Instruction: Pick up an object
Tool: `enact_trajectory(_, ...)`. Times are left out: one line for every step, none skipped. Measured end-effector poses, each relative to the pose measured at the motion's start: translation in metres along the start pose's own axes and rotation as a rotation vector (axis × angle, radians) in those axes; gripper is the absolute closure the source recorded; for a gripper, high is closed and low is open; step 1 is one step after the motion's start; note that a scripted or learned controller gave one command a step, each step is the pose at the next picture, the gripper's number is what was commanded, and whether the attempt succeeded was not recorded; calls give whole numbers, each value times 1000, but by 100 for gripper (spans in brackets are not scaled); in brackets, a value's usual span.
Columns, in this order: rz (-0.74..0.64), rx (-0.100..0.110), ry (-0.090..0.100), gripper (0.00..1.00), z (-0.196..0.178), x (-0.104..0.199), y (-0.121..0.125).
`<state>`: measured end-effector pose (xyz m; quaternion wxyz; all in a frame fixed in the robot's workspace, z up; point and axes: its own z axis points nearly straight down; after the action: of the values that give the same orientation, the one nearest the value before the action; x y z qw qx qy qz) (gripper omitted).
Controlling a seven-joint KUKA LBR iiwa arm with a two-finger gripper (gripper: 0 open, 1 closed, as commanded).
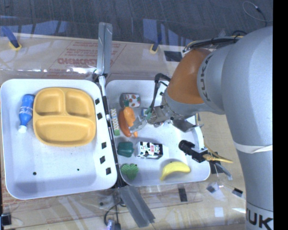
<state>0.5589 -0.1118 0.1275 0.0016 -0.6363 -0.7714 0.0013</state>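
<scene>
The arm hides the right bin's far right corner and runs off the frame.

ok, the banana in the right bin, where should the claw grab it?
Grip the banana across its thick middle, coming straight down from above. It lies flat, curve arching up, with bare bin floor above it; the bin's front wall sits close below.

Looked like a robotics lab rather than a home or kitchen. Held a large grey industrial arm with an orange band at the right of the frame, reaching over two shallow white plastic bins set side by side at centre. Showed a taped-down clear plastic sheet across the upper left and grey carpet along the top.
</scene>
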Motion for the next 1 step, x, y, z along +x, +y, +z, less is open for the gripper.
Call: enact_trajectory(56, 0, 1, 0, 37, 22, -42)
